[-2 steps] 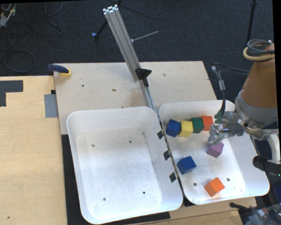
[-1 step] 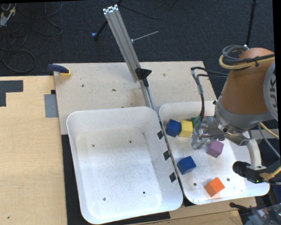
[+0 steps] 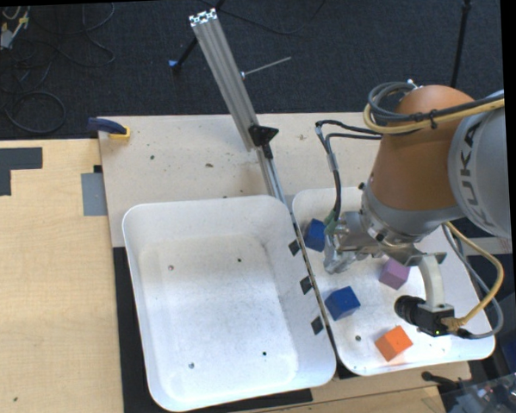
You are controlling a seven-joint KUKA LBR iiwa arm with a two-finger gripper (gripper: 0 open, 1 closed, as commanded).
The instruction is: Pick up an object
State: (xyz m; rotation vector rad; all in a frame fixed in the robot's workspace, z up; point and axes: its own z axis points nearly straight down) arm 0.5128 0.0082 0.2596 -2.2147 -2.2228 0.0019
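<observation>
You've got the arm (image 3: 428, 162) in from the bench's right edge, its bulk hanging over the right bin (image 3: 472, 350), and the hand (image 3: 336, 256) is down low near that bin's left wall. Whether the hand is spread or closed on anything, you cannot tell from here; the wrist hides it.

Biggest thing on the bench (image 3: 187, 162) is the left bin (image 3: 216, 307), bare white floor, plenty of room if you need a place to swing through. The right bin carries all the candidates. One blue block (image 3: 315, 235) sits at the far left of it, just beside the hand and close to the dividing wall. A second blue block (image 3: 342, 302) lies nearer the bench's front edge, also close to that wall. The purple block (image 3: 394, 274) sits just right of the hand, partly under the arm. The orange block (image 3: 393, 344) is toward the front, well apart from the others.

My read: you're lining up on the far blue block. Do it well by coming straight down and centred, with the wall side given some slack, because that rim and the black clips (image 3: 303, 285) along it leave little room on the left. The slanted metal post (image 3: 235, 90) rises behind the bins, so lift straight up before travelling. The orange one offers the most open room if this try slips.
</observation>
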